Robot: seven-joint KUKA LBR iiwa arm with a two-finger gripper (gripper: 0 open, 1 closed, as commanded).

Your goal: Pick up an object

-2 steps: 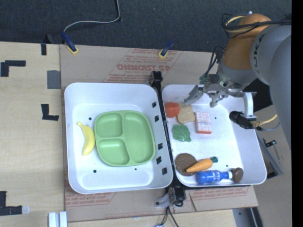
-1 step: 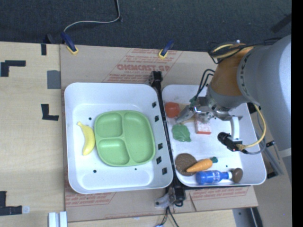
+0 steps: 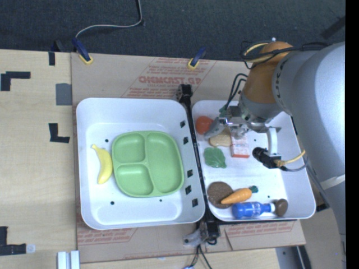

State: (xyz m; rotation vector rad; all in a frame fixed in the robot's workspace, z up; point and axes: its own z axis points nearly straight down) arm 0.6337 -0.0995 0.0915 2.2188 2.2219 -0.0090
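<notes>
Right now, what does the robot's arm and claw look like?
The arm is bulky, rounded and light grey, with an orange band above the wrist. Thin dark and yellow cables loop beside the band. The claw is a small grey metal assembly, with a black fitting and cable trailing beside it.

This looks like a robot lab, not a home. Two shallow white plastic bins (image 3: 84, 167) sit side by side on a flat brown cardboard sheet (image 3: 162, 77) held by yellow clamps (image 3: 84, 56), a big grey robot arm (image 3: 320, 94) reaches in, and a loose black cable (image 3: 132, 7) runs across dark carpet.
</notes>
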